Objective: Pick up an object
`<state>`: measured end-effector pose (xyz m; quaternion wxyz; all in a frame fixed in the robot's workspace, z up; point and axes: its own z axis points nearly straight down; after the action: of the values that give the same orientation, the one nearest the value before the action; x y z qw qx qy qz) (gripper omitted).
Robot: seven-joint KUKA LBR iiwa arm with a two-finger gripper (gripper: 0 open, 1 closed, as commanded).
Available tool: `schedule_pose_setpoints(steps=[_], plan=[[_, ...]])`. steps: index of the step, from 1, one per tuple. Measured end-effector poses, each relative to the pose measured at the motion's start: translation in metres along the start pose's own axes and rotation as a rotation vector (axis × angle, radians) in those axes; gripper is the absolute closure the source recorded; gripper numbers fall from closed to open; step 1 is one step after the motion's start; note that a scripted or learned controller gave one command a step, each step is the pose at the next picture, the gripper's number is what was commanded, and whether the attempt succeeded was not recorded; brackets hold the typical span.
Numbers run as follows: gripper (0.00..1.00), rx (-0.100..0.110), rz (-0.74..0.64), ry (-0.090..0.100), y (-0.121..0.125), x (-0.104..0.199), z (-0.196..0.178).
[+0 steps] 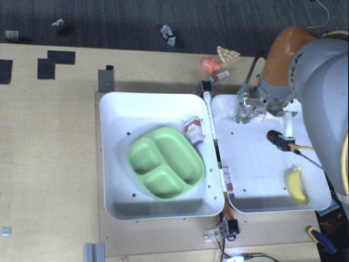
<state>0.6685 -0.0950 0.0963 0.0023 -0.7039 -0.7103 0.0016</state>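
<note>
A yellow banana (295, 184) lies in the right bin (256, 198), close to its front right corner. The gripper (247, 113) hangs low over the back left part of that bin, far from the banana, and nothing shows in its grasp. In the left bin (112, 146) a green divided plate (165, 162) lies in the middle. A small red and white packet (193, 131) rests beside the plate's back right edge.
Behind the bins, a pink toy (211, 65) and a pizza-slice toy (228, 54) lie on the bench. The grey arm (322, 91) covers the right bin's back right corner. The bins' shared rim (217, 152) runs between them.
</note>
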Motion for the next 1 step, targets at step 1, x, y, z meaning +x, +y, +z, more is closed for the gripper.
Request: schedule_pose_setpoints(steps=[1], plan=[[1.0, -0.012, 0.005, -0.002, 0.0011, -0.0074, -0.0685]])
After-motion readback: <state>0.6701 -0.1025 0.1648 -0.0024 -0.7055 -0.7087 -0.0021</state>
